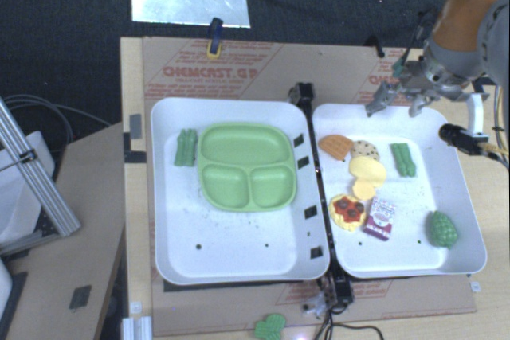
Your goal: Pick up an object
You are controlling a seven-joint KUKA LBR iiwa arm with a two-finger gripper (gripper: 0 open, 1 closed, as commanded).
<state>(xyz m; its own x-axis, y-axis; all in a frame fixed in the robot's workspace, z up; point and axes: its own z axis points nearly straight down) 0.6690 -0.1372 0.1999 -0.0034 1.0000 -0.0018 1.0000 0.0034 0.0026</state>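
The gripper (397, 101) hangs over the far rim of the right bin (466, 195), fingers spread and nothing between them. Nearest it lie a brown cookie (335, 146) and a speckled one (365, 149), below and left, and green beans (403, 158) straight below. Farther down sit yellow pieces (366, 171), what may be a pizza slice (347, 210), a small packet (381, 219) and broccoli (441, 229). Well left, the left bin (167, 243) holds a green divided plate (246, 167) and another green bundle (186, 147).

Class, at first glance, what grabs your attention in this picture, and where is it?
The green divided tray fills the middle of the left bin. A cluster of toy food sits in the right bin, and the end effector hovers above that bin's far edge.
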